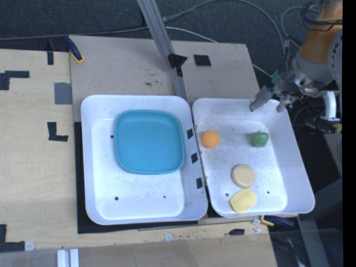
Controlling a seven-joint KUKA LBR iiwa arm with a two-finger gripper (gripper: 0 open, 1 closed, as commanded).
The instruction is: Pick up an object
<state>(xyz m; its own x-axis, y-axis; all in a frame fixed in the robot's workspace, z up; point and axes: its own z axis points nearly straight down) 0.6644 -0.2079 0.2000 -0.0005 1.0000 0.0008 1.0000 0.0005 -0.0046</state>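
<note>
The right bin [289, 166] holds an orange ball [210, 139] at its left, a small green piece [259, 139] at its right, a tan round piece [243, 176] and a yellow piece [243, 200] near the front. My gripper [270, 100] hangs over the bin's far right corner, above and behind the green piece. Its two fingers are spread apart with nothing between them.
The left bin [100, 193] carries a blue square plate [149, 141]. A slanted metal pole [161, 35] rises behind the bins. Cables run across the dark floor at the back, and the arm's orange band [321, 35] sits at the far right.
</note>
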